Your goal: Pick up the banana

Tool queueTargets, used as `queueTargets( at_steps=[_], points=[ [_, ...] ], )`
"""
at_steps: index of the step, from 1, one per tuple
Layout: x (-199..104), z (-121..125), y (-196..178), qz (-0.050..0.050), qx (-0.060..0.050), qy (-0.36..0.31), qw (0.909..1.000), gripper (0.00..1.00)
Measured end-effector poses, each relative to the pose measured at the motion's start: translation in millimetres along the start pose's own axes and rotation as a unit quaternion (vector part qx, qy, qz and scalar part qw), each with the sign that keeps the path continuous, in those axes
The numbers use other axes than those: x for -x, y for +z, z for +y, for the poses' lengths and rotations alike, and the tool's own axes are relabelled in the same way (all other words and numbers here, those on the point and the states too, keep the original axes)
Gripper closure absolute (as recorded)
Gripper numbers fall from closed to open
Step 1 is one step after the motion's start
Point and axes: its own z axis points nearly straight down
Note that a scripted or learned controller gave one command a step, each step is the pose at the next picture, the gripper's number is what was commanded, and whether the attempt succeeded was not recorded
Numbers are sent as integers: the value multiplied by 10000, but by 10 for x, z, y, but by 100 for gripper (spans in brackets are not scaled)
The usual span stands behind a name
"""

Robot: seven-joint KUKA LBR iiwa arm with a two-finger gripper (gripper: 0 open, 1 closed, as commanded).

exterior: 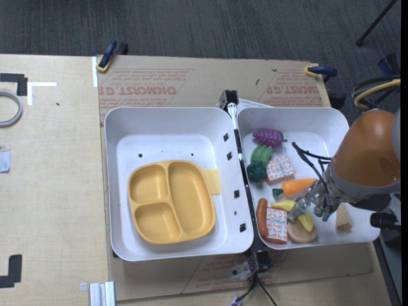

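The banana (284, 205) is small and yellow and lies low in the right bin (306, 121), slanting from beside the sausage down toward a round tan piece. My gripper (310, 207) hangs right over the banana's middle and covers part of it; a yellow end (308, 222) pokes out below it. The arm's orange band (370, 150) fills the bin's right side. Whether the banana is gripped is hidden from this angle.
Packed around the banana are an orange carrot (298, 187), a red sausage (262, 214), a red-and-white carton (276, 225), a round tan piece (301, 233) and a tan wedge (344, 219). Purple grapes (268, 136) and green vegetables (260, 158) lie farther back. The left bin (127, 132) holds a yellow divided plate (171, 201).
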Motion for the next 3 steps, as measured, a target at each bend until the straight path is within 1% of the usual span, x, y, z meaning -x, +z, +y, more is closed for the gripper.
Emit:
queueTargets(
  at_steps=[1,2,3],
  points=[
    [-86,110,-13,-62,-18,-902,9959,100],
    [-4,4,-3,-2,4,-3563,9344,100],
    [-4,5,-3,-2,4,-3565,9343,0]
  ],
)
